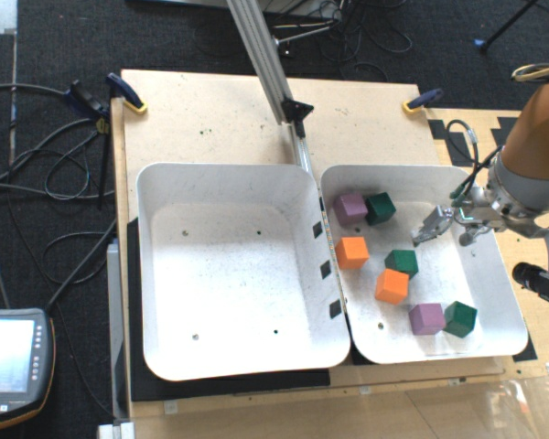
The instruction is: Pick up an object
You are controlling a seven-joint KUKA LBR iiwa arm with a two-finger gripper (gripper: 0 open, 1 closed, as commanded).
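Lower right bin [494,341]: purple cube [426,318] beside green cube [460,318]; orange cube [392,286] and green cube [402,262] mid-bin.
Upper part: purple cube [350,208] touching green cube [380,208]; orange cube [352,251] below.
Gripper [427,230]: above bin's right centre, holds nothing; finger state unclear.
Left bin [156,245]: centre-left of frame.

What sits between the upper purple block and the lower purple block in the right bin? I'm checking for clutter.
In the camera view, between the upper purple block and lower purple block lie two orange blocks.
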